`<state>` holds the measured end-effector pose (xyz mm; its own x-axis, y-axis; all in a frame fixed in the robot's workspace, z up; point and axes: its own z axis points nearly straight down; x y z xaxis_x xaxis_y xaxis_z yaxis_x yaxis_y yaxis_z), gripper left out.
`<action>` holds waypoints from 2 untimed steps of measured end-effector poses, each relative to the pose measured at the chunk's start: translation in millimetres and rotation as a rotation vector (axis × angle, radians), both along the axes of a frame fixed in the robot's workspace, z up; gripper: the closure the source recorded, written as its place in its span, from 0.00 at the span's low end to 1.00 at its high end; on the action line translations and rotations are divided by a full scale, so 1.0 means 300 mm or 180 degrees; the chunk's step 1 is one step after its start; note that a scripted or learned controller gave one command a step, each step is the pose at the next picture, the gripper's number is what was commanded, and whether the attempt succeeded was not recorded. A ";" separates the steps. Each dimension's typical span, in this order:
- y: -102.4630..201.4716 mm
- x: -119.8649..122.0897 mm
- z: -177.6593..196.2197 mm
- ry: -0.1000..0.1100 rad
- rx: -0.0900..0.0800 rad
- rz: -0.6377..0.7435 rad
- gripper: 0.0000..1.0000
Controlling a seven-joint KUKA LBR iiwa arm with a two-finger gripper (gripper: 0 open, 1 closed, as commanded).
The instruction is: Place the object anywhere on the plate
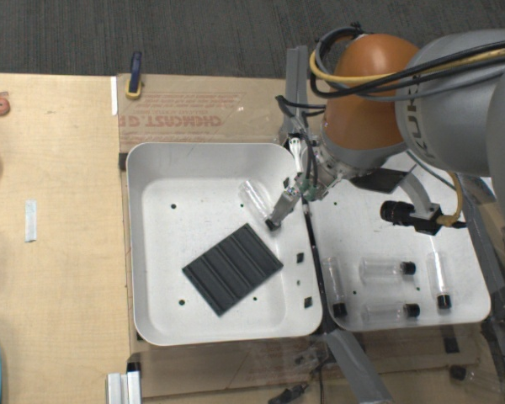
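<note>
Nearest the camera, the left bin [143, 251] holds the dark ribbed plate [233, 268], lying flat and turned on the diagonal, toward the bin's near right part; it has bare white floor on all sides, so a drop from above should meet nothing in the way. In the right bin [480, 297], near edge, several clear tubes with black caps [404, 269] lie loose (probably the stock of objects to be moved). Farther back, the gripper [275, 220] hangs over the left bin just beyond the plate's far corner, close to it but not over it; whether its fingers are apart or together I cannot tell at this angle. A clear tube-like object [254, 194] lies just left and far of the tip, faint against the white floor; I cannot tell whether it is touching the gripper or merely beside it, so no hold is recorded. Judgement: object not yet on plate; it sits a little beyond the plate's far edge. Behind, the arm [454, 91] reaches in from the right over the cardboard sheet [185, 112].
</note>
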<state>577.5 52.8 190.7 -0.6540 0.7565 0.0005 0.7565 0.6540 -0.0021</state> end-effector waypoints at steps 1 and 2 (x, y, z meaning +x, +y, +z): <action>0.233 0.116 0.212 -0.0007 -0.0001 -0.0156 0.00; 0.343 0.182 0.487 -0.0016 0.0001 0.1457 0.00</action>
